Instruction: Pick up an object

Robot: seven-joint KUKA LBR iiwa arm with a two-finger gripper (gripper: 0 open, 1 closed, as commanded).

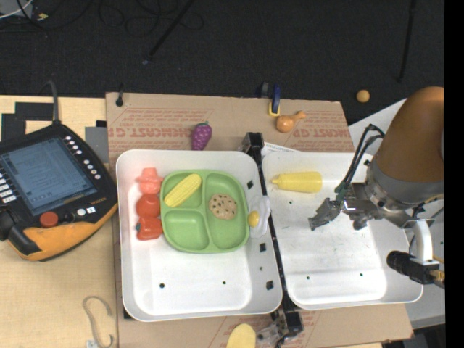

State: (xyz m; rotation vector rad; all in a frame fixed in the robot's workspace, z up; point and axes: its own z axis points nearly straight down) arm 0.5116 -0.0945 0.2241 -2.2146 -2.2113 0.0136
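Camera view: claw [324, 214] open and empty above right bin [341, 281], yellow bottle [297, 182] near, apart

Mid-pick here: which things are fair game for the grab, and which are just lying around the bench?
In the bins, candidates:
yellow bottle, nearest the gripper
green divided plate
corn cob
cookie
red bear figure

Outside the bins, bystanders:
purple grapes
orange gourd
orange ball
teach pendant
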